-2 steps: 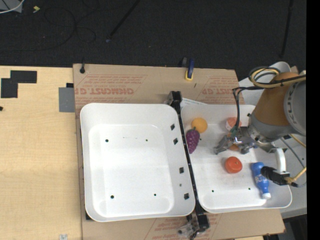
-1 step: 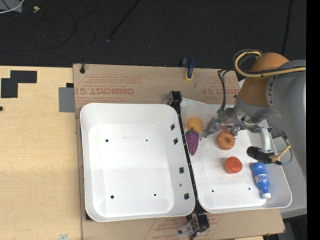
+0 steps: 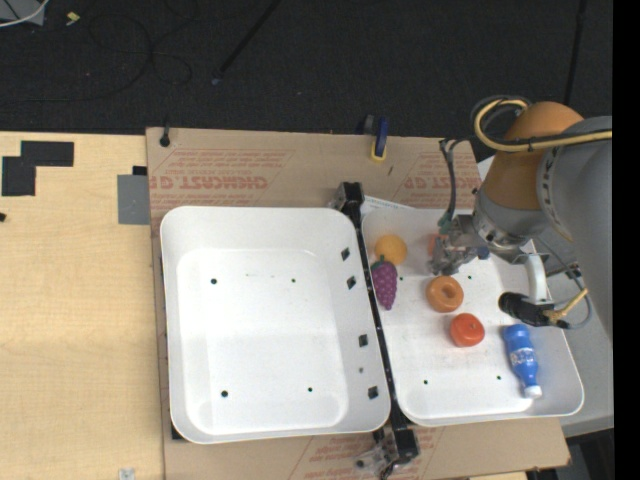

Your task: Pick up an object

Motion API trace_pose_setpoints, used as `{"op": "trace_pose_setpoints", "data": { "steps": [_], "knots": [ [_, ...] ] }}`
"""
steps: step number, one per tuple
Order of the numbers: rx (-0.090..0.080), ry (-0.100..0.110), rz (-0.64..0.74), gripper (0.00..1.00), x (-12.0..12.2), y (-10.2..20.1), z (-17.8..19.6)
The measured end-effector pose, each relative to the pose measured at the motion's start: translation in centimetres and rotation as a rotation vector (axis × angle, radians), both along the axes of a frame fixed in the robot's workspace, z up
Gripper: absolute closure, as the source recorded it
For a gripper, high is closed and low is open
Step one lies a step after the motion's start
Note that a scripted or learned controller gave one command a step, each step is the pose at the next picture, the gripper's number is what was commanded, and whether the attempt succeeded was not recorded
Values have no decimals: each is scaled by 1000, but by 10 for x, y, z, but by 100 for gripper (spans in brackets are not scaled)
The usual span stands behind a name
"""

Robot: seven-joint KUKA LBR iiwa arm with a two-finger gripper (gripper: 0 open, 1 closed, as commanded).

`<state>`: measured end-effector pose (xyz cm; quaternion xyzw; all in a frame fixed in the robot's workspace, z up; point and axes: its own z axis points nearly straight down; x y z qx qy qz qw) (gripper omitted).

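Observation:
The right bin (image 3: 560, 393) holds several small objects. An orange ring-shaped piece (image 3: 445, 293) lies near its middle, with a red-orange round piece (image 3: 466, 329) just below it. A yellow-orange ball (image 3: 390, 248) and a purple grape bunch (image 3: 384, 283) sit by the bin's left wall. A blue bottle with a white cap (image 3: 521, 359) lies at the right. My gripper (image 3: 446, 257) hangs over the upper part of this bin, just above the orange ring. The wrist hides its fingertips.
The left bin (image 3: 190, 268) sits beside the right one, joined by a black divider with clips (image 3: 365, 308). A blue clamp (image 3: 379, 138) stands at the board's far edge. The grey arm with its orange band (image 3: 540, 128) reaches in from the right.

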<state>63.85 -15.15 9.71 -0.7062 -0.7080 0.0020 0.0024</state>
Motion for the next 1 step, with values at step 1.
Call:
{"op": "trace_pose_setpoints", "data": {
  "steps": [1],
  "knots": [
    [-1,1,-8,100,-69,-46,-3]
  ]
}}
